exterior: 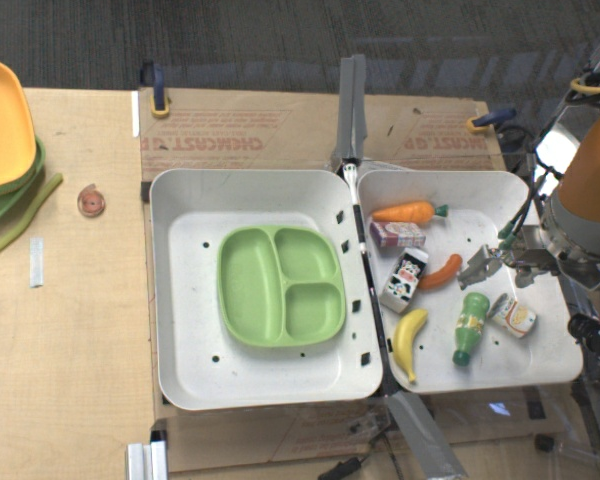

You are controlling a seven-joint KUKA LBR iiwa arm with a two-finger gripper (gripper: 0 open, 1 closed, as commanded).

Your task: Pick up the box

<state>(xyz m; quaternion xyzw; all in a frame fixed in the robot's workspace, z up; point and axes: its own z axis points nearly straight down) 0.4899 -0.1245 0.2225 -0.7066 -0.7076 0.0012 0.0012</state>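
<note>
A small pink and purple box [397, 233] lies in the right bin [550, 363] just below a carrot [408, 211]. A black-and-white carton [404, 276] lies tilted a little nearer to me. My gripper [501, 268] hangs over the right half of that bin, to the right of both boxes and apart from them. Its fingers [478, 267] are spread open with nothing between them. The grey arm with its orange band [586, 173] comes in from the right edge.
The right bin also holds an orange pepper-like piece [441, 272], a banana [409, 341], a green bottle [469, 327] and a small white and yellow carton [517, 317]. A green divided plate [281, 285] lies in the left bin [180, 298]. Yellow and green dishes [2, 138] sit far left.
</note>
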